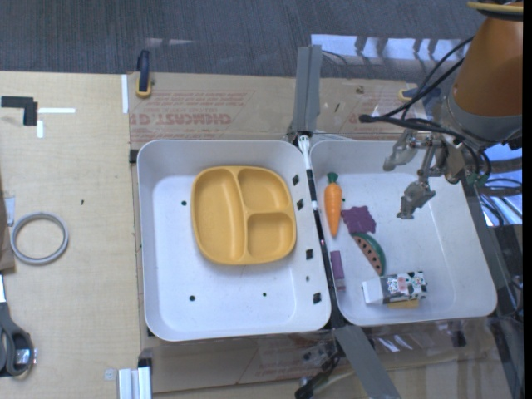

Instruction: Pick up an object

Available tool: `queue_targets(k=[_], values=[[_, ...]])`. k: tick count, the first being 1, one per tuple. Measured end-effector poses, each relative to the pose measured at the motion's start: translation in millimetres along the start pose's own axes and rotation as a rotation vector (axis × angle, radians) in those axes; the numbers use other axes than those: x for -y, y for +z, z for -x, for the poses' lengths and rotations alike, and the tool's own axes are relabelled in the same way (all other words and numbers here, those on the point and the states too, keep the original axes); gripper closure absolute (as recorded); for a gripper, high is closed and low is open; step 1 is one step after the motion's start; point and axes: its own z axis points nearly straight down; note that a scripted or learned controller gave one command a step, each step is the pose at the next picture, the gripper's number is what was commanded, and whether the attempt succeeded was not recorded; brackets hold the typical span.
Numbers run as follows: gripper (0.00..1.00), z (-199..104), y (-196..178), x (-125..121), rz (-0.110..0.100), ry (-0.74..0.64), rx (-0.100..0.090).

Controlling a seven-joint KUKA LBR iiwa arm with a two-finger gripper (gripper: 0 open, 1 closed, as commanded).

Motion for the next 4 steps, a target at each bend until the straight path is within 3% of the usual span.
queue_targets(k=[1,2,3,4], values=[[0.00,-18.9,54.6,-43.1,0.000,0.242,-0.001],[0.00,-36.3,124.1,-15.9,-0.001,0.419,-0.002],[0.00,-41.4,155.8,0.9,-0.004,1.450,-0.003],[1.00,-41.3,147.2,1.0,-0.007,1.446,-0.003]])
